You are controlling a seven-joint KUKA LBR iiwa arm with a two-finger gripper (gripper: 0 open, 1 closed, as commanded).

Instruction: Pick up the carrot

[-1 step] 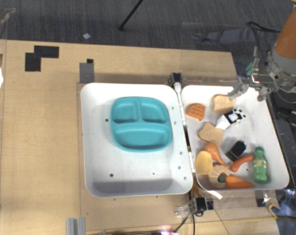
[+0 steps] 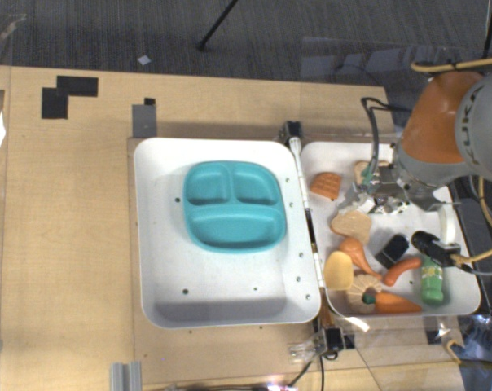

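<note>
The carrot (image 2: pixel 395 303) is orange with a green stub at its left end. It lies flat along the front wall of the right bin (image 2: pixel 466 300). My gripper (image 2: pixel 375 195) hangs over the back half of that bin, well behind the carrot, above a beige food piece (image 2: pixel 352 222). The grey arm with its orange band (image 2: pixel 432 133) reaches in from the right.
Crowded round the carrot are a yellow pear-like piece (image 2: pixel 338 270), a red-orange stick (image 2: pixel 401 269), a black block (image 2: pixel 391 249) and a green bottle (image 2: pixel 431 284). A brown pastry (image 2: pixel 326 186) sits at back left. The left bin (image 2: pixel 156 300) holds a teal divided plate (image 2: pixel 232 204).
</note>
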